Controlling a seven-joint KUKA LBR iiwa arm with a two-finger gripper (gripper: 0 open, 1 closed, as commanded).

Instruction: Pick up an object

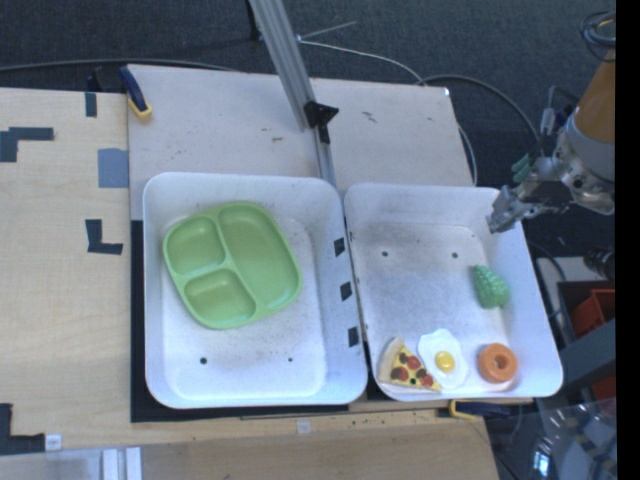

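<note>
We find the gripper [505, 211] over the far right edge of the right bin [420, 238]; whether it is apart or together we cannot tell. The nearest candidate is the green toy [490, 286], lying by that bin's right wall, just toward the near edge from the gripper, its long axis running roughly far to near. Along the near edge sit a pizza slice [408, 365], a fried egg [442, 356] and an orange ring [497, 363]. The left bin [180, 368] holds a green tray [232, 263].
</note>
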